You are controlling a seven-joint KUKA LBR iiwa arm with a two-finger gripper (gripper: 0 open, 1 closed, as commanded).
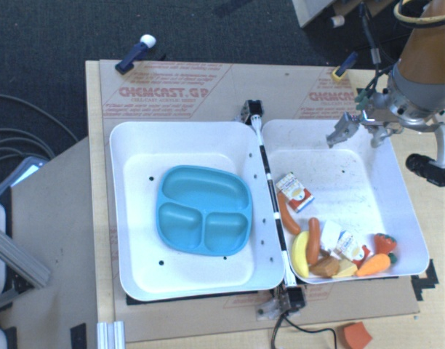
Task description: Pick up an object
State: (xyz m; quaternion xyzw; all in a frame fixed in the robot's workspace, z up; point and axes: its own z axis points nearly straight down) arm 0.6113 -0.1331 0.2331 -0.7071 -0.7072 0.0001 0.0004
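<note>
- The surface (pixel 208 86) carries the whole rig: a brown sheet printed with red lettering lies under two shallow white bins side by side, so anything lifted from one could travel straight across to the other.
- The left bin (pixel 135 151) holds a blue divided plate (pixel 204 209), lying flat in the middle with three compartments facing up, likely there as a landing spot.
- The right bin (pixel 397 187) is where the pickable things are, and they sit crowded toward its near edge, leaving the far half bare.
- The arm (pixel 426 57) reaches in from the right, hanging above the far right corner of that bin, well apart from the pile.
- The claw (pixel 361 131) looks spread, one finger (pixel 340 132) angled out to the left, with nothing between the fingers — I'd say it is ready for a descent, not carrying.
- Down in the pile: a banana (pixel 300 254) at the left, a sausage (pixel 313 235) just beside it, a carrot (pixel 374 265) at the right.
- A small red-and-white carton (pixel 295 193) sits apart from the heap, nearer the divider; with free room around it, it looks the easiest target.
</note>
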